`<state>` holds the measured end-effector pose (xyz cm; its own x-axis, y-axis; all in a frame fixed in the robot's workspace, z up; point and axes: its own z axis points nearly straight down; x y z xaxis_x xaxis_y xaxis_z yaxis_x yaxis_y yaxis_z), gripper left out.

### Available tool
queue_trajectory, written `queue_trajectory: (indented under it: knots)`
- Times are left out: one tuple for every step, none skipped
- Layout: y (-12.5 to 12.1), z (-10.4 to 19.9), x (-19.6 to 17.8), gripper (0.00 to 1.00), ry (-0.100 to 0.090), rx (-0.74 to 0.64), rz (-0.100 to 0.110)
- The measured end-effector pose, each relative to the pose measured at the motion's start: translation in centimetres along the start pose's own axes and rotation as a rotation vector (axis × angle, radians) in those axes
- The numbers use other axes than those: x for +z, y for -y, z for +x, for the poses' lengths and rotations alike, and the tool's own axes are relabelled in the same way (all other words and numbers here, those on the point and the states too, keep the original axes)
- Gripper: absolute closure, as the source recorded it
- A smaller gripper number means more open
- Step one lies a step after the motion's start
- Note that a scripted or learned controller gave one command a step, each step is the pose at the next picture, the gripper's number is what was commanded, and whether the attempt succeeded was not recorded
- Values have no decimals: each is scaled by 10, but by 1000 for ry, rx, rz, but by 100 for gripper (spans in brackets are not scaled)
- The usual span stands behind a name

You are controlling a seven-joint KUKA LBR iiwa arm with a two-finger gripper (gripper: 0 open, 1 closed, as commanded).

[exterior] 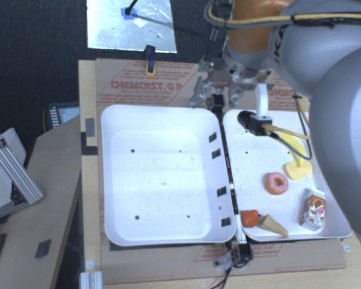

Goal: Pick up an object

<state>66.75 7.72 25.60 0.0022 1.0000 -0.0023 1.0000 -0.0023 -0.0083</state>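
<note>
A: Pink icing on top, lying flat: the doughnut (277,183) has bare white floor all round it in the right bin (251,161). Is that the one to pick?

B: I'd judge so. The yellow piece (298,171) lies just beyond the doughnut, the small carton (313,211) just nearer than it, and the cone (272,224) with the red bit (249,218) nearer again. They are scattered apart, probably so that the fingers can close on one without nudging another.

A: And the gripper (217,96)?

B: It hangs well beyond the doughnut, over the far rim where the right bin meets the left bin (162,179). Its fingers look apart, with nothing between them. That spot seems a waiting pose, clear of everything on the worktop (144,84).

A: So nothing is lifted yet.

B: No. It must reach toward the doughnut and descend.
</note>
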Motion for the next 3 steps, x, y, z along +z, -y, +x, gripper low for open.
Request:
queue_trajectory:
  knots:
    - [-1,-94,45,0,2,5,-5]
    - [-1,-26,73,0,-5,-11,-7]
    - [151,23,14,0,-8,-13,-6]
